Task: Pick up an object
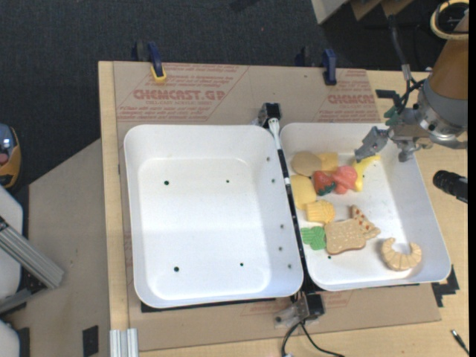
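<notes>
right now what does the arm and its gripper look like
The arm enters from the right: an orange band above a rounded grey metal wrist section. Dark cables run along its upper side, with a small teal-green piece near them. The gripper is grey metal with slim fingers.

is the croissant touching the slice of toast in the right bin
Apart. The camera view shows bare white bin floor between the croissant and the slice of toast.
</notes>
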Controlling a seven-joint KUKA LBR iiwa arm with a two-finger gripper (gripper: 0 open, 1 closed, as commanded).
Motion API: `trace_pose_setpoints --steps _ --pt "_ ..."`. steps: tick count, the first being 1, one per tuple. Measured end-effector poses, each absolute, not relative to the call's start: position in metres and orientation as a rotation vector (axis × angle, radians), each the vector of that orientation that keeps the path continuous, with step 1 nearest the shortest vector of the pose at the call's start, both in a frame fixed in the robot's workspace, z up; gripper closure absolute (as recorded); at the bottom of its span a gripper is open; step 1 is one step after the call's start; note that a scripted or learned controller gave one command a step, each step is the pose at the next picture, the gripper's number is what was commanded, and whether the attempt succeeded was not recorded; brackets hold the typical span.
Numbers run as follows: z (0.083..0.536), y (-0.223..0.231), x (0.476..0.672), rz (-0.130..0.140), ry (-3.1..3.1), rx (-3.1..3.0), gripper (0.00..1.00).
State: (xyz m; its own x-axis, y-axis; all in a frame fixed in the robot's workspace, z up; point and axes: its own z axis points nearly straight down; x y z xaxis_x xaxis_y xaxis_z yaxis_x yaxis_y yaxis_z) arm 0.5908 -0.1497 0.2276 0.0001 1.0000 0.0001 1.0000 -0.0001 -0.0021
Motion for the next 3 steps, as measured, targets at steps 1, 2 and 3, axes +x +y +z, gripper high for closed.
trace_pose_setpoints --steps 1,2,3 --pt "0.079 -0.140 0.628 0.002 -2.220 -2.219 0.00" --pt "0.095 -0.142 0.630 -0.001 -2.222 -2.223 1.00" --pt "0.228 -0.077 0.670 -0.018 -2.238 -2.220 1.00"
